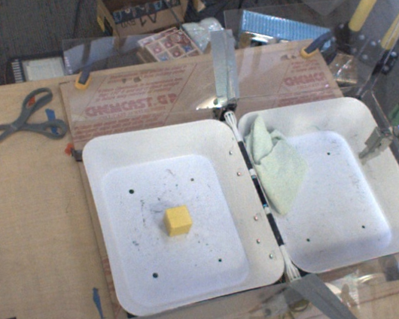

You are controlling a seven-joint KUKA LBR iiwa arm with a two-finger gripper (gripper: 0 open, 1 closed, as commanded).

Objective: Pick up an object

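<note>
Closest to the camera was the front rim of the left bin (185, 296), with the right bin (354, 256) touching it along the middle seam, so 2 bins side by side on the bench.

Only 1 view, so working through it. A small yellow cube (179, 220) sat flat on the left bin's floor, roughly central, well apart from every wall. A pale green cloth (276, 168) lay crumpled in the right bin, bunched against its left wall near the back-left corner. Scissors (25, 123) lay on the bench near its back-left corner, outside both bins.

What I took for the gripper (388, 137) was a greyish metal shape over the right bin's right rim, faint and hard to read. I honestly couldn't tell whether it was apart or together, and nothing showed as clamped in it. It was well apart from the cloth and further again from the cube.

My read on progress: basically at 0. Both candidates rested in their bins, nothing was lifted, and no grasp was made. All of it was left: pick 1 target, get over it, descend, close, lift. The cloth looked like the nearer option.
</note>
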